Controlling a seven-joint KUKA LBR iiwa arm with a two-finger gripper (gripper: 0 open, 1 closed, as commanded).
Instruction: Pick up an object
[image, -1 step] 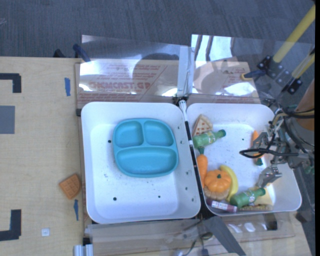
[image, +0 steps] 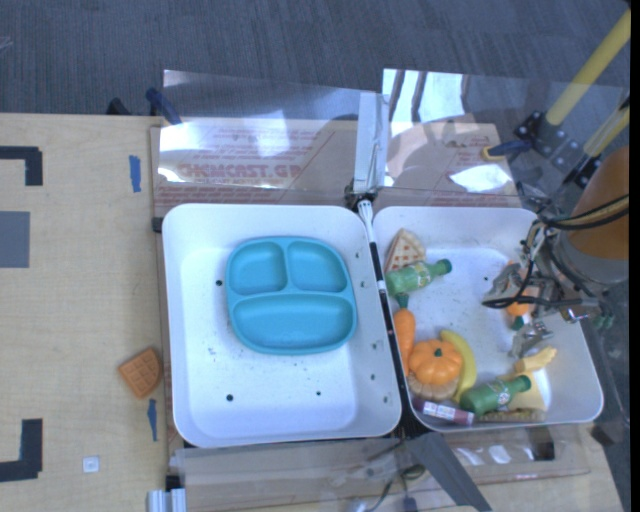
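My gripper (image: 527, 325) hangs low over the right side of the right bin (image: 480, 250), under a tangle of cables. A small orange piece (image: 515, 311) shows right beside it, and a pale yellow wedge (image: 540, 358) lies just below. Further left in this bin are a waffle piece (image: 404, 249), a green bottle (image: 417, 275), a carrot (image: 404, 329), an orange pumpkin (image: 435, 364) and a banana (image: 460, 352). A second green bottle (image: 494, 393) lies along the front wall. I see nothing clearly held.
The left bin (image: 200, 390) holds a blue divided plate (image: 290, 294). A waffle-like brown square (image: 141, 372) lies on the wooden bench left of the bins. A clear panel (image: 300, 120) stands behind them. The arm's orange band (image: 610, 200) is at the right edge.
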